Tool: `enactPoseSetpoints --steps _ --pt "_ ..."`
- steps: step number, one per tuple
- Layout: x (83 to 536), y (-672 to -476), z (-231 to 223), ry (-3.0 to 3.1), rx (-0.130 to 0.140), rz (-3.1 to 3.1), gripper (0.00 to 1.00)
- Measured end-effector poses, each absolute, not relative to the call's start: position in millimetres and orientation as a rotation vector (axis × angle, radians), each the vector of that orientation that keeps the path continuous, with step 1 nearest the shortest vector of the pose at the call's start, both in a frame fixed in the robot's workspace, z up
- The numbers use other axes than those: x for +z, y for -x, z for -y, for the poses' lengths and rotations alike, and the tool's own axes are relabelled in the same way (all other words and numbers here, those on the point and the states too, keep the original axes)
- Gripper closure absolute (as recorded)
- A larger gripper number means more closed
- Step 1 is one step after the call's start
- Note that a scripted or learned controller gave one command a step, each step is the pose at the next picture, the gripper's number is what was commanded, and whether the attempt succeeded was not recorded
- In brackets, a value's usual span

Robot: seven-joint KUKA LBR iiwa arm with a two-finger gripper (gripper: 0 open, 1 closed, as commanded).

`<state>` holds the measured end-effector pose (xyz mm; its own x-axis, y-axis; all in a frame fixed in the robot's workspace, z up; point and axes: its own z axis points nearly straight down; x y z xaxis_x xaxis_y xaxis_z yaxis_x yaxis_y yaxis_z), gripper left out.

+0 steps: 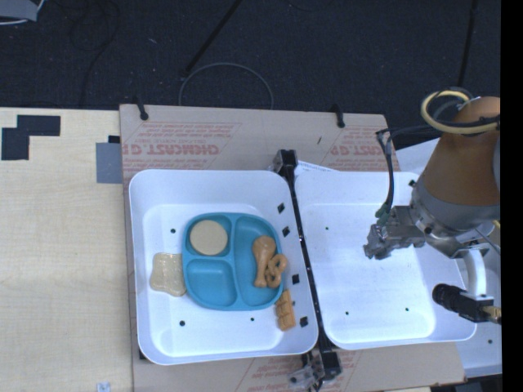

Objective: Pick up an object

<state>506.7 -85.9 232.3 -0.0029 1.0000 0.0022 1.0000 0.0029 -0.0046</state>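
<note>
In the left bin lies a blue divided plate. A round tan biscuit rests in its upper left compartment. A brown pretzel-like piece lies in its right compartment. A pale bread slice sits just left of the plate on the bin floor. A small orange-brown chunk lies below the plate's right corner. My gripper hangs over the right bin, near its right side, far from all the food. Nothing shows between its tips.
A black divider with clips runs between the two bins. Cardboard lies under the bins at the back. A light wooden bench top stretches to the left. A black cylinder juts out below the arm at the right.
</note>
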Motion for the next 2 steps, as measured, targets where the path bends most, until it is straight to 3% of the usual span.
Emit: enactPoseSetpoints --steps 2 --pt "227.3 -509.4 -17.7 2.215 0.003 2.223 1.0"
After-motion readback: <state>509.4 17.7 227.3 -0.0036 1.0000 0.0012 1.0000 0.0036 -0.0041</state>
